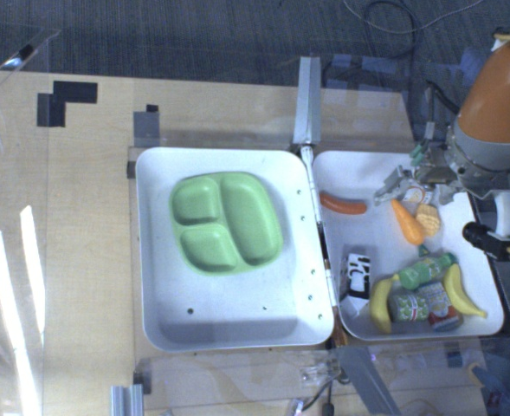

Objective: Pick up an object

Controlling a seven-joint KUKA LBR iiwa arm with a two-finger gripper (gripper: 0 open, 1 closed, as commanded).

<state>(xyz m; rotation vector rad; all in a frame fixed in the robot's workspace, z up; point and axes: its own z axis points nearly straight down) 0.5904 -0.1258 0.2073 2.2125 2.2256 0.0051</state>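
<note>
Bananas (382, 302) & can (417, 305) crowd right bin's (358, 173) front edge; carrot (407, 221) mid-bin under gripper (413, 186), fingers spread w/ nothing between, prob light, stiff, smooth, so pinch across thick end.

This looks like a robotics lab set up for grasping trials: the gripper (415, 183) hangs from a grey industrial arm with an orange band (497, 89), over a pale wooden bench (64, 232) rather than any kitchen counter. Directly under it and off to its left, two shallow white bins (237, 332) sit side by side, parted by a metal rail (306, 102), holding a green divided tray (227, 221) and plastic toy food such as a carrot (407, 222) and bananas (381, 302). Beyond the gripper, a loose cable (410, 16) trails over dark carpet (151, 16), and black tape marks (64, 98) sit on the bench far to its left.
</note>
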